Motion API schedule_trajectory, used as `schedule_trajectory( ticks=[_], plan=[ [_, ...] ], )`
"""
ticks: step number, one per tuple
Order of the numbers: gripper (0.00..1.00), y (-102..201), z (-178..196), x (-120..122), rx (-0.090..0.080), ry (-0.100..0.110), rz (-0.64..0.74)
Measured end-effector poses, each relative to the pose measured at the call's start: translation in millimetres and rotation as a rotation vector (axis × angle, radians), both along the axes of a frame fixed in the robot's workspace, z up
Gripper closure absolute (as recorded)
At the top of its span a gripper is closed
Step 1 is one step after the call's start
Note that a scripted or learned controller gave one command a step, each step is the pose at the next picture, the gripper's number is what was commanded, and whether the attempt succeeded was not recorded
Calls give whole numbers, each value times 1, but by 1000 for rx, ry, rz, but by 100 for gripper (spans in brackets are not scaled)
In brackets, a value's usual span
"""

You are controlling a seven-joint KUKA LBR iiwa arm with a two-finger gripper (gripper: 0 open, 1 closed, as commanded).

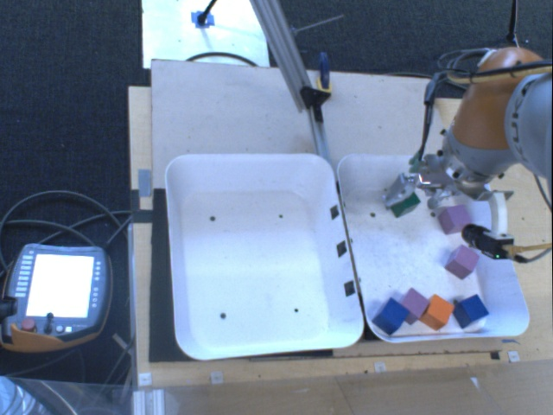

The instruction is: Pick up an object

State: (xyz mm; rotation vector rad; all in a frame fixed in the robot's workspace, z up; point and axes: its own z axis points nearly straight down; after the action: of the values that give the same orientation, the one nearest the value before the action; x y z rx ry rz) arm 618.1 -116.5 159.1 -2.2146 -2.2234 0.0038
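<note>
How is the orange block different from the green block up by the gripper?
The orange block lies on the floor of the right bin, near its front edge; the green block sits further back, at the gripper. The orange block touches a purple block and stands beside a blue block; the green block has no blocks touching it. Both are small cubes of similar size.

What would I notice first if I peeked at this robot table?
Probably the big grey and orange arm reaching in from the right, with a green block at the tip of its gripper over the right bin. Next, the bright blocks bunched at that bin's near edge: two blue, one orange, one purple.
</note>
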Motion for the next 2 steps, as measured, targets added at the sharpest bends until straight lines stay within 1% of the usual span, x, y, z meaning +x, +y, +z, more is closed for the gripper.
schedule_trajectory(
  ticks=[1, 2],
  plan=[
    [0, 1, -42, -2, 0, -1, -2],
    [100, 0, -28, 0, -1, -8, 0]
  ],
)
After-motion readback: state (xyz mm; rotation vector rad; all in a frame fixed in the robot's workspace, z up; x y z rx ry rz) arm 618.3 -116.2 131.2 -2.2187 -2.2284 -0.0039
